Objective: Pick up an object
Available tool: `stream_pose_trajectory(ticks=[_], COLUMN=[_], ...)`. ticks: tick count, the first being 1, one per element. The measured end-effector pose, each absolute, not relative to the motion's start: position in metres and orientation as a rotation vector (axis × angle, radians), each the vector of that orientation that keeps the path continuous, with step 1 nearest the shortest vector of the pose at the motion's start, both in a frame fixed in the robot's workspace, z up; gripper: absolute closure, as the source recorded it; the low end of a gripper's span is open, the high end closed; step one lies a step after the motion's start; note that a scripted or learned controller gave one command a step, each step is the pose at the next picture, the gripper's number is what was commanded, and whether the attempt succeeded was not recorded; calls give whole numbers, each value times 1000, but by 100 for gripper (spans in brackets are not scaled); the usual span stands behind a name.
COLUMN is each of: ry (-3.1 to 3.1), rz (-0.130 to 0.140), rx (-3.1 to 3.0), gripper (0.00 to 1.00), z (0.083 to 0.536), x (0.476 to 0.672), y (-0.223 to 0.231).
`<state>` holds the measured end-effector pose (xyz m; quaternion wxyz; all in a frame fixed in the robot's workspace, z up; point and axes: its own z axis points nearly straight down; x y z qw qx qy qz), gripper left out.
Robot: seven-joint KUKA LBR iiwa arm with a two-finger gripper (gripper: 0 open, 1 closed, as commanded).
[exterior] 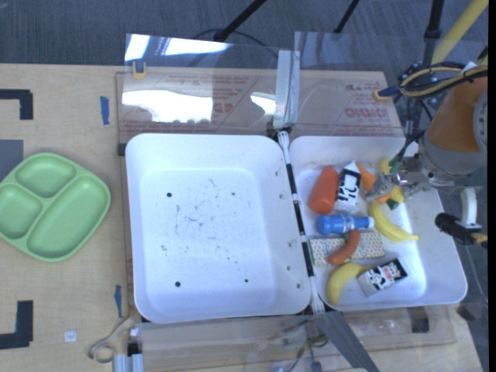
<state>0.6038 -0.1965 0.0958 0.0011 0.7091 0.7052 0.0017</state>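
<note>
Pincer [397, 178] work is hard to read: it sits low at the right bin's upper right corner, a dark cluster of metal under the grey arm [457, 142] with its orange band, and I cannot tell whether it is released or clenched, or whether anything is caught in it. Nearest to it lie a curved yellow plastic banana [391, 222] and a small orange piece [366, 178], either of which may be the target; both rest in the right white bin [449, 281].

That bin is crowded — an orange cylinder [325, 189], a black-and-white carton [349, 184], a blue plastic bottle [343, 224], a second yellow banana [341, 281] and another black-and-white box [383, 275] lie touching or just beside one another. A closing grip could nudge a neighbour, or slip off the banana's smooth curve. Working so near the bin wall also risks a scrape.

The arm is cut off at the right, and cables blur the wrist. The left white bin [155, 161] and a green divided plate [50, 206] on the wooden worktop [62, 91] lie well apart.
</note>
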Motion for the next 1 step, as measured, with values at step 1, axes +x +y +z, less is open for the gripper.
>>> stream_pose_trajectory(ticks=[1], ry=[2134], rz=[-3], rx=[2308], gripper=[100], z=[171], x=[638], y=[-154])
